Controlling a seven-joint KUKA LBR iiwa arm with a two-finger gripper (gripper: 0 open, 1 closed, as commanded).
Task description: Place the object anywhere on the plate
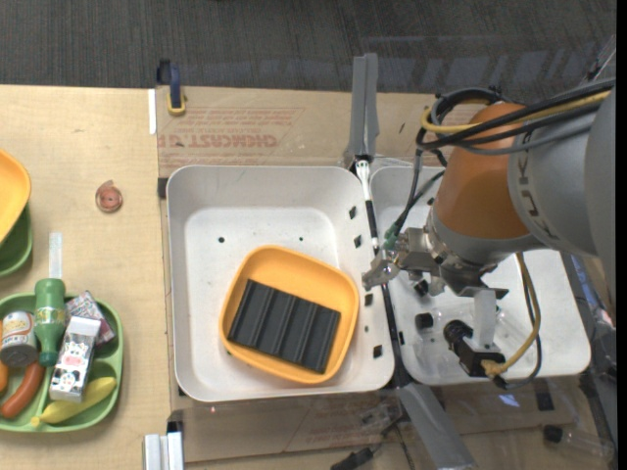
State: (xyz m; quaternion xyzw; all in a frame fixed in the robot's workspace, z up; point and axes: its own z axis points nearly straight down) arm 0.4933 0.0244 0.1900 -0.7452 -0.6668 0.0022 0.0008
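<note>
Two white bins sit side by side. Toward six o'clock in the left bin [196, 213], the yellow plate [245, 284] already carries the black ridged slab [287, 326]. The slab lies flat and wholly inside the rim, four ribs across, its long side running from ten to four o'clock. To me the task looks done, with only a retreat left. Farther back, at the plate's three o'clock, the gripper [380, 272] hangs by the divider between the bins. Whether it is open or closed I cannot tell.
</note>
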